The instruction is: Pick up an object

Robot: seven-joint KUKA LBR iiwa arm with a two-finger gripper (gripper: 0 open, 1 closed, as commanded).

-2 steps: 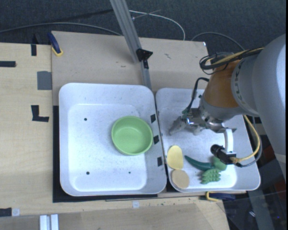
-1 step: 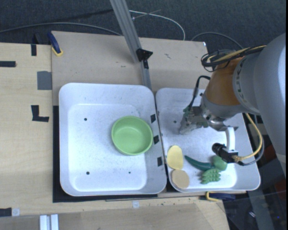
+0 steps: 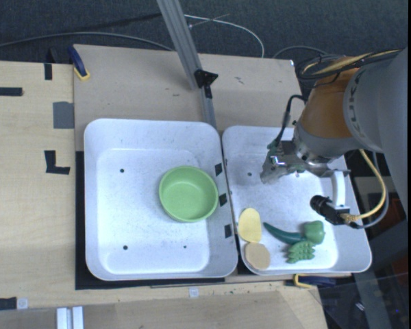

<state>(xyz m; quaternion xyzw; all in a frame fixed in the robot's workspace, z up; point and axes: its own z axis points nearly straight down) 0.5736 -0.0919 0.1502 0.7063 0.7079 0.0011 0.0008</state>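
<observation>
Overhead view of the bench with two shallow white bins side by side. The left white bin (image 3: 109, 184) contains a round light-green plastic bowl (image 3: 188, 193), standing upright near the bin's right wall. The right white bin (image 3: 246, 149) contains four small objects grouped along its near edge: a pale yellow oval piece (image 3: 250, 225), a tan rounded piece (image 3: 257, 256) just below and touching or nearly touching it, a dark green curved pepper-like toy with a bulbous end (image 3: 298, 232), and a bright green ridged leafy toy (image 3: 300, 252) just beside it. The grey arm with orange band (image 3: 329, 112) enters from the right, and its two-finger gripper (image 3: 272, 171) is positioned over the upper middle of the right bin, above bare bin floor and well apart from the four objects. Nothing is visible between the fingers; whether they are spread or closed cannot be told at this angle. A grey metal pole (image 3: 181, 36) crosses the bench diagonally behind the bins.
</observation>
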